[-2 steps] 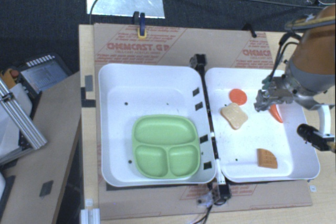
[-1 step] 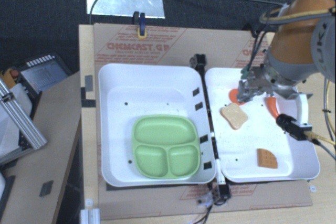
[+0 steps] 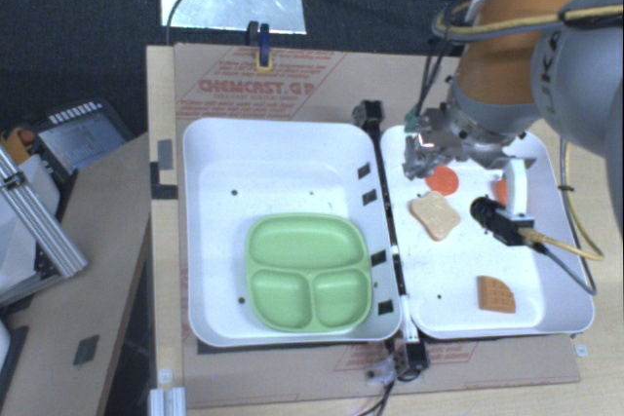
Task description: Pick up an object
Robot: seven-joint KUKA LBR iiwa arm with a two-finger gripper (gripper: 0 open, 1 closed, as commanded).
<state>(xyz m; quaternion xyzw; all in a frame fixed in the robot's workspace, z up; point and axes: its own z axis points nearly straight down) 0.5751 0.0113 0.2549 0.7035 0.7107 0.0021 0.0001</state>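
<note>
In the camera view, we see the claw point(image 3: 421, 159) low over the upper left corner of the right bin point(image 3: 561, 312), near the wall it shares with the left bin point(image 3: 219, 156). We cannot tell whether it is released or clenched.

Just beside it, to its lower right, lies a flat red disc point(image 3: 445, 180). Below that is a pale bread-like slice point(image 3: 435, 215), its long axis running from upper left to lower right. A brown waffle piece point(image 3: 495, 294) sits well apart, near the bin's lower edge, roughly square to the frame.

The left bin holds a green divided plate point(image 3: 307, 270) at lower centre. Both bins rest on a cardboard sheet point(image 3: 292, 83) on the worktop point(image 3: 107, 219).
</note>
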